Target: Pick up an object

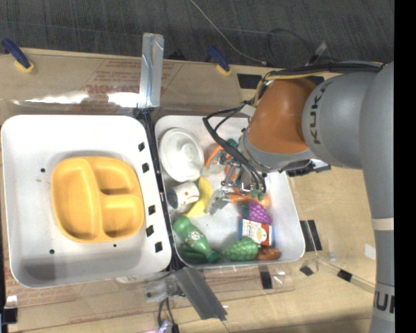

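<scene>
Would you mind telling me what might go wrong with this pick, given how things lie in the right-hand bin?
The gripper is down among tightly packed toys, so it may pinch two at once, such as the banana and the purple grapes. It could also shove the small ball or the white bowl aside. The dangling cable might snag on the clutter.

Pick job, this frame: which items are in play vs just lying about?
In play:
gripper, down in the right bin
toys there: purple grapes, green bottle, baseball, white bowl

Lying about:
left bin
yellow divided tray
blue clamps
</scene>
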Controlling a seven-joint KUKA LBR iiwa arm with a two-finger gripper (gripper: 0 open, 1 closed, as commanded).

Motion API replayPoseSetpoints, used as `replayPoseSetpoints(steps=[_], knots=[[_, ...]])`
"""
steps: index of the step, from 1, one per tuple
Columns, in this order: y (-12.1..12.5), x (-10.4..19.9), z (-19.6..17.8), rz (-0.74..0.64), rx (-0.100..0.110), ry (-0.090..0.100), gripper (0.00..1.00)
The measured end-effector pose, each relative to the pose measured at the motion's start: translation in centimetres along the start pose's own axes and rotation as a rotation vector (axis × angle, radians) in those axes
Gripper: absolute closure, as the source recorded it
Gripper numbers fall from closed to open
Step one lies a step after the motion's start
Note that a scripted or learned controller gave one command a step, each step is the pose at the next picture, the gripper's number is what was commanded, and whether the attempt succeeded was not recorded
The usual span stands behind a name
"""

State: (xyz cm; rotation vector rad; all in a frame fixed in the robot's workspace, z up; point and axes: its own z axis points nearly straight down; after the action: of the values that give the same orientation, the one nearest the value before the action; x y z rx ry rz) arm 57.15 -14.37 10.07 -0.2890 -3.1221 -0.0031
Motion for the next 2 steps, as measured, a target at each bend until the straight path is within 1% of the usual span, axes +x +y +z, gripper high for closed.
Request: replayPoseSetpoints(steps=[1,2], knots=[[1.91,0.63,0.95,0.198,0.002,-0.005,0.00],[1.78,0.06,1.14,0.147,0.002,-0.004,0.00]])
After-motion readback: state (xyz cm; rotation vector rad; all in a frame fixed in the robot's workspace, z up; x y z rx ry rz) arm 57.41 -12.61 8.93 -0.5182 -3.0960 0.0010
